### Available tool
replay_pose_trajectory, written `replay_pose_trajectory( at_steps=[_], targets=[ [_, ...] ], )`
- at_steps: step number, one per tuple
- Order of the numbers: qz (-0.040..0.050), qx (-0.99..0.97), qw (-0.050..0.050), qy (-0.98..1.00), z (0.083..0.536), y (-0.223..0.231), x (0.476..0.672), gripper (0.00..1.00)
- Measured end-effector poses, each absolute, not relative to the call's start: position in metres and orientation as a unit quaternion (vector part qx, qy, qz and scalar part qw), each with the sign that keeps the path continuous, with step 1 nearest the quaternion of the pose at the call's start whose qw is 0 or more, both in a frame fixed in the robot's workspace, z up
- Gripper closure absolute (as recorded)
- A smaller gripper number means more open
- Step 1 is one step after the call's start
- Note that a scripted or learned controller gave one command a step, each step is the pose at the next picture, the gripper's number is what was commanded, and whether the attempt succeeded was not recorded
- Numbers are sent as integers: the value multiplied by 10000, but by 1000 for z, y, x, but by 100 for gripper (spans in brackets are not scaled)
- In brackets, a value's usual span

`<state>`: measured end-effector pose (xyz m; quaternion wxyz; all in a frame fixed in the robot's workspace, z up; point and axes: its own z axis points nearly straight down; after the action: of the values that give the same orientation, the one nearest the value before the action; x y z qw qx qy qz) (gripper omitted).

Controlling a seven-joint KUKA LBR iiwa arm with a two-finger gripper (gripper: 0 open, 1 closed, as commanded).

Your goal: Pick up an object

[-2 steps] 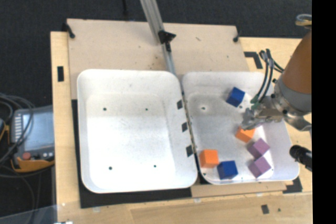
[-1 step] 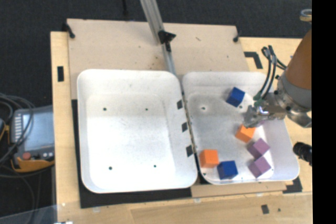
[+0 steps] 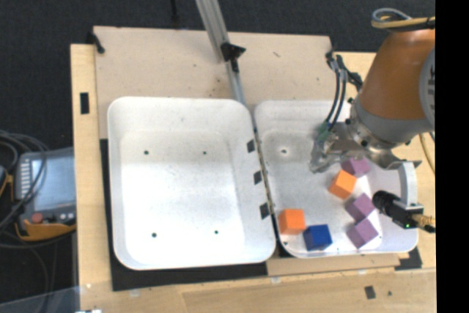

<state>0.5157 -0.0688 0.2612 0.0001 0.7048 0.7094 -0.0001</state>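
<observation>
Gripper (image 3: pixel 322 150) sat low in right bin (image 3: pixel 293 121), mid-bin toward its right edge, over bare floor; fingers blurred, can't tell how far apart, nothing seen betw them. Blocks all crowded in right bin's near-right corner: orange block (image 3: pixel 342 185) just beside gripper, purple block (image 3: pixel 357 166) partly under the wrist, 2 more purple blocks (image 3: pixel 362 220) by right edge, orange cube (image 3: pixel 292 221) and blue cube (image 3: pixel 318 237) along near edge. Left bin (image 3: pixel 183 179) had wide open floor.

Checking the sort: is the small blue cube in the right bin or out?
In. The small blue cube lies inside the right white bin, near its front rim.
</observation>
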Motion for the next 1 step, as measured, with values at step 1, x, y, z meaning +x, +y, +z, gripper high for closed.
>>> replay_pose_trajectory(
  at_steps=[1],
  targets=[
    [0,7050,5,7092,247,-24,539,100]
  ],
)
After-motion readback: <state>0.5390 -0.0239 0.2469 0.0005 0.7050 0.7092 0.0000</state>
